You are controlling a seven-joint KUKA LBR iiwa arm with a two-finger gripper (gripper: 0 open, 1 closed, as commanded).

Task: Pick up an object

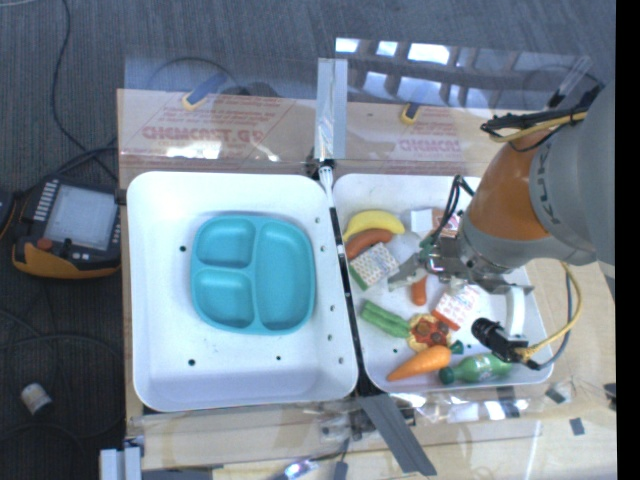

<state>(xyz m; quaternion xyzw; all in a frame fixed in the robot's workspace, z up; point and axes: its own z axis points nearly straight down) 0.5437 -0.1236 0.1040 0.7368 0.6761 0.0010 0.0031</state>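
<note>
The right bin (520, 230) holds several toy foods. A yellow banana (372, 222) and an orange-red sausage (368, 239) lie at its back left, with a white checkered packet (374, 264) just in front of them. Further forward are a green vegetable (384, 318), a red and yellow piece (432, 330), a carrot (420, 362) and a green bottle (478, 369). My gripper (425, 271) is low in the middle of this bin, directly above a small red piece (418, 291) and next to a white and red card (458, 306). The wrist hides what lies under it.
The left bin (160, 298) holds a teal divided plate (252, 272). A raised wall (340, 268) separates the two bins. The arm (530, 198) covers the right bin's back right. A black cable with a connector (500, 338) hangs over the bin's front right.
</note>
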